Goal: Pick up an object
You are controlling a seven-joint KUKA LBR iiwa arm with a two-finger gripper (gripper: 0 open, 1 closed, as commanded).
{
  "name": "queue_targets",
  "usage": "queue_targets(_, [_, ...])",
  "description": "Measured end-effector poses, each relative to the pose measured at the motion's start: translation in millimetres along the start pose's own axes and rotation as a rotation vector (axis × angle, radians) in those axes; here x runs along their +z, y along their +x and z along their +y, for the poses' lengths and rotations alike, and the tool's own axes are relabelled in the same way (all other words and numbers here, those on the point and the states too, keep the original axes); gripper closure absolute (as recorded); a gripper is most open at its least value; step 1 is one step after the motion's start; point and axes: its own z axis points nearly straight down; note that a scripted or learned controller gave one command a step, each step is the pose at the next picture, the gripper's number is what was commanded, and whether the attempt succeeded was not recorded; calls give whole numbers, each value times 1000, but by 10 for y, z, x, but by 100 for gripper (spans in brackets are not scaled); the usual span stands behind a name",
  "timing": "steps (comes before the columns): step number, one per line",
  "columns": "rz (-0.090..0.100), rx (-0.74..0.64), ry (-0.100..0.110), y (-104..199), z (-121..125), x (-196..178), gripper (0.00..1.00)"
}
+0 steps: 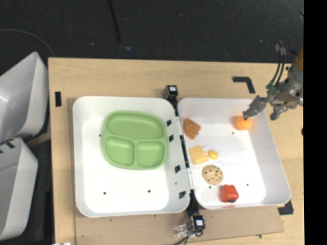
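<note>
A: Biggest first. What's down?

B: Light wooden bench (127, 75) carrying two shallow white plastic bins side by side. Left bin (87, 188), right bin (265, 172), touching along the middle seam.

A: Left bin contents?

B: One pale green plastic plate with three compartments (135, 139), sitting in the upper middle of that bin, flat.

A: Arm?

B: Grey arm enters from the right edge, gripper (265, 108) over the top right corner of the right bin. One finger slants down-left toward the small orange ball-shaped object (243, 122), its tip at or just beside it; the other finger points down well to the right. Jaws apart, nothing between them.

A: So the ball isn't held?

B: No, it lies on the bin floor near the upper right wall. Can't tell if the fingertip actually touches it.

A: Rest of the right bin, by size?

B: Brown-orange wedge-shaped piece (191, 128) upper left near the seam. Below it a pale yellow square cracker-like piece (198, 154), with a small bright yellow lump (213, 154) just beside it on the right. Below those a round tan cookie with dark chips (212, 174). Lowest, a red blocky object (229, 193) near the bottom wall.

A: Any touching?

B: Yellow lump is against or nearly against the cracker; others sit apart.
</note>
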Motion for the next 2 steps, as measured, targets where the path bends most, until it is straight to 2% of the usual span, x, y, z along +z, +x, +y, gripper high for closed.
queue_targets(1, [-2,-2,-12,7,23,-75,0])
queue_targets(2, [-3,-1,-7,-30,20,554,0])
